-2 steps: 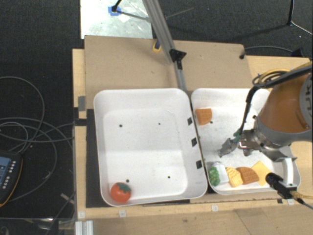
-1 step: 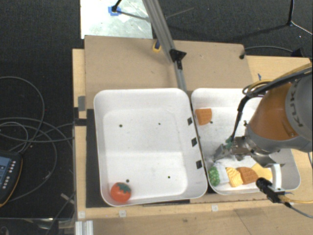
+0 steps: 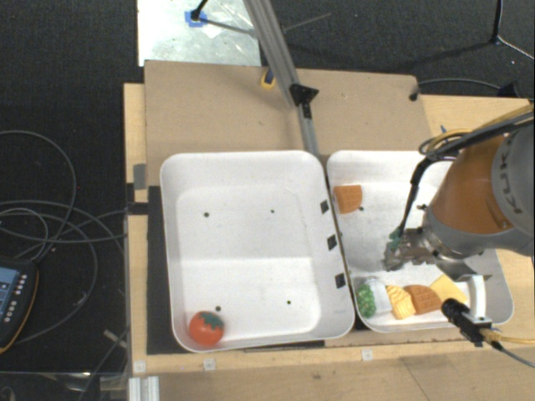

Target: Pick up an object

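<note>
In the camera view my gripper [image 3: 396,254] hangs low over the right bin [image 3: 372,172], just above a cluster of items at that bin's near edge. The cluster holds a green leafy piece [image 3: 365,297], a white piece [image 3: 380,294], an orange-yellow block [image 3: 403,302], a brown piece [image 3: 424,298] and a yellow wedge [image 3: 449,288]. An orange block [image 3: 349,197] lies alone near the bin's far left. A red tomato [image 3: 206,327] sits in the near left corner of the left bin [image 3: 242,224].
My arm's orange band and grey body [image 3: 481,199] cover the right bin's right side. A slanted grey pole [image 3: 280,53] crosses above the bins' far edge. Cables lie on the floor at left, beside a handheld pendant [image 3: 12,295].
</note>
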Action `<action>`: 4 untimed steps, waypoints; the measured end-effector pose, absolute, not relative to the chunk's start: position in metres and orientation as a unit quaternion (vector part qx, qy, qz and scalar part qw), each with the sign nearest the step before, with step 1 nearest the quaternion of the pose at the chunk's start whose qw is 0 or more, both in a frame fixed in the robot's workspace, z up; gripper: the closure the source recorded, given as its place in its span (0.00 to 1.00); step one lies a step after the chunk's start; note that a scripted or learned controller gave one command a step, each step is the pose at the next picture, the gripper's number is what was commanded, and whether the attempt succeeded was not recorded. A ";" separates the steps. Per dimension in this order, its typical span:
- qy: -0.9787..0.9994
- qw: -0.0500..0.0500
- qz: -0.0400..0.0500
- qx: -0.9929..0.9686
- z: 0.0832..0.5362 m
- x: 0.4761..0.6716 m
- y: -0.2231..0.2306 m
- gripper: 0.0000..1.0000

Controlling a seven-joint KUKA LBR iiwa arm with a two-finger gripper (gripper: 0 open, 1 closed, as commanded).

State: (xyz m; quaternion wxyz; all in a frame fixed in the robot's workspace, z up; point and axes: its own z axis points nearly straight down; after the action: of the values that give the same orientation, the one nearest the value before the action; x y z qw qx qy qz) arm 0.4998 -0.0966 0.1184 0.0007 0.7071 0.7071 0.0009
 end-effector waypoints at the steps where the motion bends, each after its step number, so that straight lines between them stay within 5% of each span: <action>1: 0.708 0.003 0.002 0.706 0.164 0.502 -0.104 1.00; 3: 0.709 0.003 0.002 0.705 0.265 0.506 -0.107 1.00; 4: 0.711 0.000 0.001 0.703 0.256 0.515 -0.045 1.00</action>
State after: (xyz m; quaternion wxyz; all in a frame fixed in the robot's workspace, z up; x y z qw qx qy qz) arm 0.5149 -0.0449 0.2563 -0.0003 0.7029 0.7112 0.0013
